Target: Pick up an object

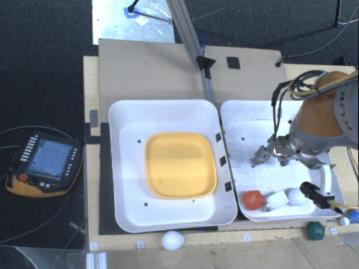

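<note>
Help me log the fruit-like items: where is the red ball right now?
The red ball lies in the right bin, at its near left corner, just left of a small white block and below the hand.

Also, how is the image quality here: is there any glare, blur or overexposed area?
Camera view: soft overall; the floor patch at top left is glaring and washed out; the white bins are bright and lose surface detail; the jaws look blurred; the yellow plate is evenly lit.
</note>
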